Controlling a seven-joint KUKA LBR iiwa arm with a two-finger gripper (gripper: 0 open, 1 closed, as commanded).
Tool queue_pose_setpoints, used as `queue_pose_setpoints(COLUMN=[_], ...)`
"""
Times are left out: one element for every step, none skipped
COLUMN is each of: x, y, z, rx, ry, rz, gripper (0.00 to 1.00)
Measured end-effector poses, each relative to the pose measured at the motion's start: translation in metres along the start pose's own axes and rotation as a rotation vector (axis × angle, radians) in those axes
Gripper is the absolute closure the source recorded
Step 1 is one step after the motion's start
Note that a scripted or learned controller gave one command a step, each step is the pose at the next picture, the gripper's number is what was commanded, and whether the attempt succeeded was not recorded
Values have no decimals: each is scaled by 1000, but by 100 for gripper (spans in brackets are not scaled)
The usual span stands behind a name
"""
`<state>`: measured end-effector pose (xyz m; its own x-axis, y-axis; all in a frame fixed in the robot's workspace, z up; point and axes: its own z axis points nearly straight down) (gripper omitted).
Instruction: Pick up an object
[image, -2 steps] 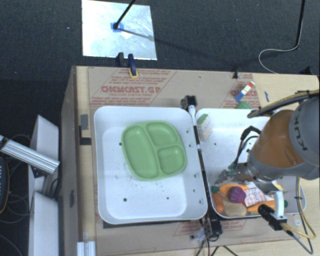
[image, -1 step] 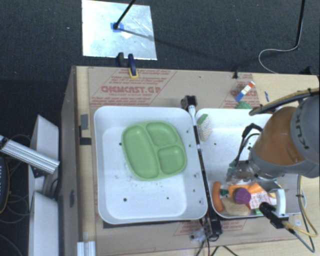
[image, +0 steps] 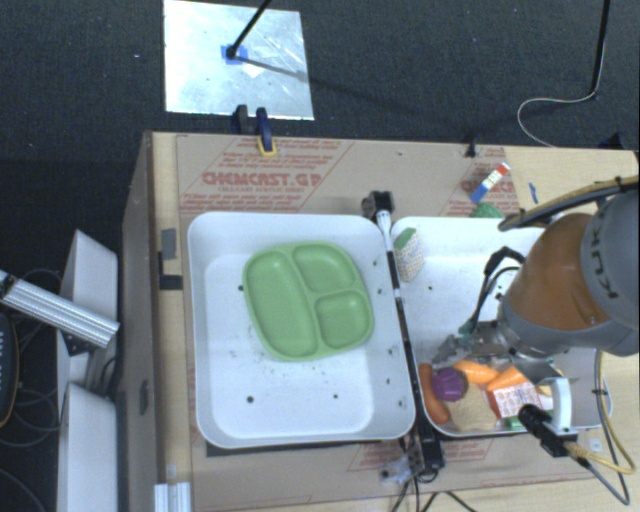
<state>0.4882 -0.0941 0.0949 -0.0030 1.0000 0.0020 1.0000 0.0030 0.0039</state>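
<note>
A green divided plate (image: 305, 300) lies in the left bin (image: 230, 400). In the right bin (image: 450, 250) several small objects crowd the near left corner: a purple item (image: 449, 386), an orange carrot-like piece (image: 476, 373), another orange piece (image: 429, 383) and a red-and-white packet (image: 515, 400). A pale speckled object (image: 408, 257) lies at the bin's far left. My gripper (image: 470, 345) hangs just above the cluster, under the orange wrist band (image: 560, 275). Its fingers are hidden among cables and the wrist.
The divider between the bins (image: 395, 300) runs close to the cluster. A small red-white-blue object (image: 487, 183) and a green bit (image: 487, 210) lie on the cardboard behind the right bin. A metal rail (image: 55, 305) sticks in at the left.
</note>
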Motion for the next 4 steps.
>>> queue_pose_setpoints(x=[0, 0, -7, -7], y=[2, 2, 62, 63], z=[-11, -11, 11, 0], rx=[-3, -4, 2, -1], ry=[0, 0, -2, -2], rz=[-2, -2, 0, -2], gripper=[100, 0, 0, 100])
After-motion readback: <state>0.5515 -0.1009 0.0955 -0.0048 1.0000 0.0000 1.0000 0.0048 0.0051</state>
